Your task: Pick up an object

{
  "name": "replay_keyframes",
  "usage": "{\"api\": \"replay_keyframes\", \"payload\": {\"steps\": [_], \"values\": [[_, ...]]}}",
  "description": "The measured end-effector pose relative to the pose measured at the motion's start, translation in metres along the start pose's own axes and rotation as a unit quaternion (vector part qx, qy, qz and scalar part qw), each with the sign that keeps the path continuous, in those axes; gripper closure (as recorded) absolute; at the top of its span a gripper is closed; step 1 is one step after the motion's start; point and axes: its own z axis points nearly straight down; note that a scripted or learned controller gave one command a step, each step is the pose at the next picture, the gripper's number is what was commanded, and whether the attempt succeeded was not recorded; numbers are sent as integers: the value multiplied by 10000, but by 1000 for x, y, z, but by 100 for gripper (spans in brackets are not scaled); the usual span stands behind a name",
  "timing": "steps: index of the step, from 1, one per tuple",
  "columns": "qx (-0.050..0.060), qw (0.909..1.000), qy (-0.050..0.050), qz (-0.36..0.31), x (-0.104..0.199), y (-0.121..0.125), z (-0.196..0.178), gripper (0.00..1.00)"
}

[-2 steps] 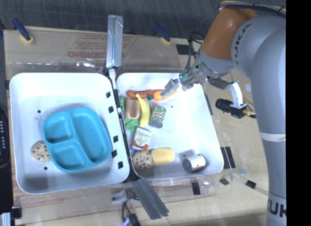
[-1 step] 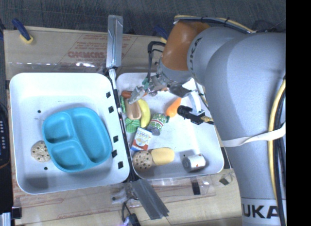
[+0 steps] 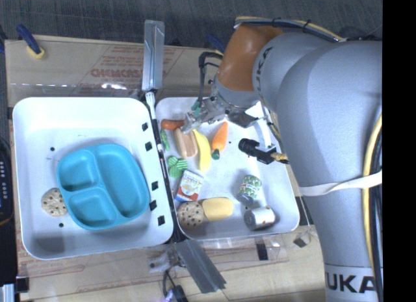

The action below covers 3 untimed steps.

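My gripper [image 3: 197, 117] hangs low over the back left part of the right bin [image 3: 286, 184], just above a hot dog [image 3: 184, 143] and a banana [image 3: 203, 151]. An orange carrot [image 3: 220, 137] lies right beside the gripper, on its right. A small orange piece [image 3: 170, 125] sits to its left by the bin wall. Nothing shows between the gripper and these items that tells of a hold.
Further forward in the right bin lie a green leafy toy [image 3: 174, 165], a small carton [image 3: 189, 184], a cookie [image 3: 190, 213], a yellow bun [image 3: 218, 208], a green can [image 3: 249, 188] and a silver can [image 3: 259, 217]. The left bin [image 3: 39, 119] holds a blue divided plate [image 3: 101, 184] and a cookie [image 3: 53, 202].
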Motion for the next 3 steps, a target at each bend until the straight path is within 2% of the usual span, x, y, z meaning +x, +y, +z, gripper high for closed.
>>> {"api": "replay_keyframes", "payload": {"steps": [1, 2, 3], "values": [[-26, 9984, -15, -573, -25, -7, 6, 100], [-18, 9998, -11, 211, 26, 8, -92, 100], [21, 9998, -1, 218, 26, 6, -88, 0]]}}
